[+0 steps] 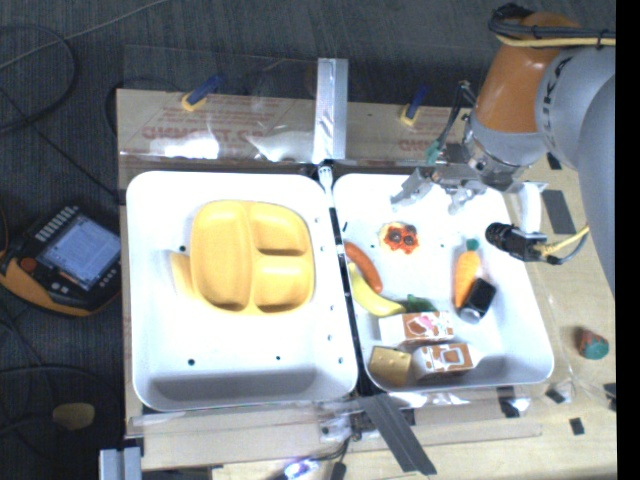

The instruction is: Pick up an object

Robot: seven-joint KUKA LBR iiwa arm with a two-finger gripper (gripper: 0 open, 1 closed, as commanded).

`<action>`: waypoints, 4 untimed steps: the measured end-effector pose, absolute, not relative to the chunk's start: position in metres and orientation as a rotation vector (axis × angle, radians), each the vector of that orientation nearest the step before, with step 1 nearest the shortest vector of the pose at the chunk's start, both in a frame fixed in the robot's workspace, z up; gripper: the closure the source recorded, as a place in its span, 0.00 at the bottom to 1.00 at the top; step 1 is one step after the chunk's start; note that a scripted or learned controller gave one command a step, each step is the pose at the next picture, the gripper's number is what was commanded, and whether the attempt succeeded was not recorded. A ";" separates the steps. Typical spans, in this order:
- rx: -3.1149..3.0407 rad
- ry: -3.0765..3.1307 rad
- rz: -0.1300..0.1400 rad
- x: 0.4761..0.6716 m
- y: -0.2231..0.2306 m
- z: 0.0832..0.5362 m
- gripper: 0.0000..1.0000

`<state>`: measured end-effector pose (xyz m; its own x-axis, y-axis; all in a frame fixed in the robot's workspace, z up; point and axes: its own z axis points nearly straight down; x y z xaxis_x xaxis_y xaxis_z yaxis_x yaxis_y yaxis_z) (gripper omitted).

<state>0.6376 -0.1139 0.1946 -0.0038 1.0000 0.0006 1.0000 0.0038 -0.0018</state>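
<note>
Camera view shows the tool (434, 194) hovering over the far edge of the right bin (520, 353), its two fingers spread apart and gripping nothing. Just below the tool lies a small orange-and-black toy (400, 237). Further down and toward the arm's side rests a carrot (465, 276), touching a black cylinder (479, 299). Below the tool and across toward the bin divider sit a sausage (362, 265) and a banana (372, 298). Farthest from the tool are two small printed cartons (432, 343). Well off to the other side, a yellow divided tray (250, 255) fills the left bin (160, 368).
</note>
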 end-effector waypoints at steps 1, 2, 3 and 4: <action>-2.207 -2.244 -0.001 0.648 -0.128 0.089 0.00; -2.232 -2.212 0.003 0.668 -0.067 0.184 0.00; -2.220 -2.223 0.006 0.618 -0.151 0.119 0.00; -2.291 -2.155 -0.053 0.605 -0.202 0.096 0.00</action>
<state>0.6052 -0.2017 0.0957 0.0612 0.9979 0.0215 0.9978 -0.0617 0.0259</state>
